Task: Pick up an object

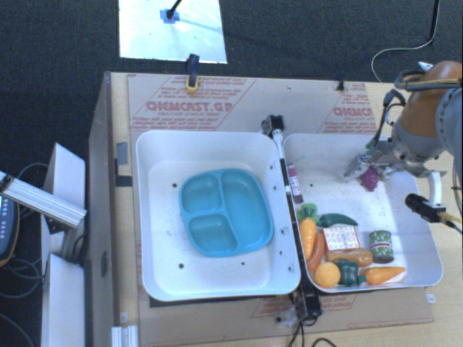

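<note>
My gripper (370, 169) is low in the back of the right bin (329, 183), with its fingers spread open. A small purple object (370, 180) sits right under it, between the two fingers, on or close to the bin floor. Toward the front of that bin lie two carrots (309, 235) (385, 273), an orange ball (327, 274), a green leafy piece (337, 220), a small printed box (341, 236), a dark can (381, 245) and a green pepper-like piece (349, 273).
A blue divided plate (226, 212) lies in the left bin (163, 194). A thin marker-like stick (293, 181) rests along the divider between the bins. The arm's orange band (441, 73) and a black cable (427, 210) hang over the right bin's right side.
</note>
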Motion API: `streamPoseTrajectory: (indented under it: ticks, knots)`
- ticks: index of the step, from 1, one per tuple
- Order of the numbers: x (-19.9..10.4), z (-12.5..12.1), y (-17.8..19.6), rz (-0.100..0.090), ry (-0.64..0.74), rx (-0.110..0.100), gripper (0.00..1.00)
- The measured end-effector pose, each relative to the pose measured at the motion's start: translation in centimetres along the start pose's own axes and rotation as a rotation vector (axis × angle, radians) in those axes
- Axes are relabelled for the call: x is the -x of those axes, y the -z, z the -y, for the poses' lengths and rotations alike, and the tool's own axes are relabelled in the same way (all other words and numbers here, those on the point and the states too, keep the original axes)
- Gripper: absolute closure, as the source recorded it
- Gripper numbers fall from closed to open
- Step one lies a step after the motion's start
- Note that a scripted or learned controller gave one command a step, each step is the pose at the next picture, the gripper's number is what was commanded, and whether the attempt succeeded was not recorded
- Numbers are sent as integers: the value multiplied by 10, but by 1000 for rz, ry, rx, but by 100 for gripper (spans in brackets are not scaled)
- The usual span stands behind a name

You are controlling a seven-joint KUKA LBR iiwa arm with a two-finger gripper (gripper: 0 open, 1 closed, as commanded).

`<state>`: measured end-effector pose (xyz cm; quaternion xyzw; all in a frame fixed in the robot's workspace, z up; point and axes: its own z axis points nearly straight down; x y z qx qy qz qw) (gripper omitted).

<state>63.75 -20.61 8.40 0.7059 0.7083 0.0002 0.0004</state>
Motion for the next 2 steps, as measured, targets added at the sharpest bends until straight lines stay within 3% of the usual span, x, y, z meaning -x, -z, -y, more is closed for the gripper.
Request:
streamPoseTrajectory:
  ticks: [1, 2]
  knots:
    - [0, -2, 12, 2, 3, 4, 100]
    - [-90, -23, 78, -1, 2, 4, 100]
